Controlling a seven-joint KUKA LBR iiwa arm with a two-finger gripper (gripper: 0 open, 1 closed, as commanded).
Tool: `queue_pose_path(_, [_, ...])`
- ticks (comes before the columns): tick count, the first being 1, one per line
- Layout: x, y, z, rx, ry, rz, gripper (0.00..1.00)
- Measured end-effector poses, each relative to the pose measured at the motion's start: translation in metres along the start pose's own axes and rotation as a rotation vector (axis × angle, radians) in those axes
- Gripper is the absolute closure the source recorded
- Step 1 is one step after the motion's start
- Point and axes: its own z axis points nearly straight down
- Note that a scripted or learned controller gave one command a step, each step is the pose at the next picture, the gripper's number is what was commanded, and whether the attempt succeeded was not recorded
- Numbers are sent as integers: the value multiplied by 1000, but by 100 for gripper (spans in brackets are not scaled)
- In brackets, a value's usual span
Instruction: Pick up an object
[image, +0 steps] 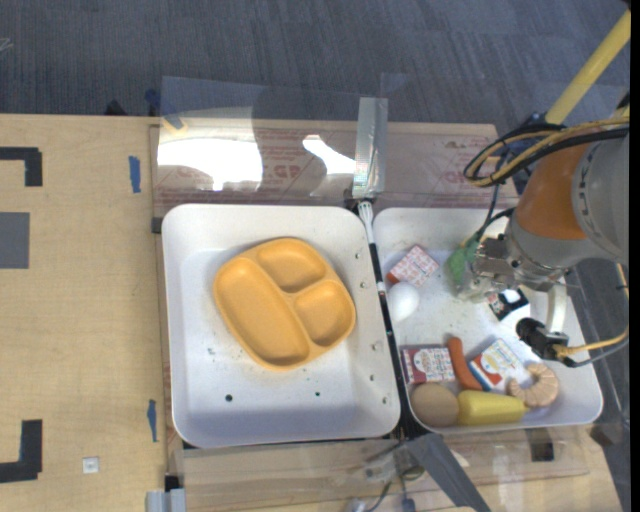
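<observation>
Touching the gripper (487, 268), a green object (460, 264) on its left.

Robot lab: taped plywood bench (70, 300), 2 white bins (190, 400), cabled arm (570, 200).

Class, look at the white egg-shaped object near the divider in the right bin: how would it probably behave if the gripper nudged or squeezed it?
The white egg looks smooth and rounded, so it would probably roll when nudged. Its curved, glossy surface might slip from two fingers. It lies clear of the small box, so it has room to wander.
</observation>
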Motion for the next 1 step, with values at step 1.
queue_pose_path(1, [0,0,1,2,0,0,0])
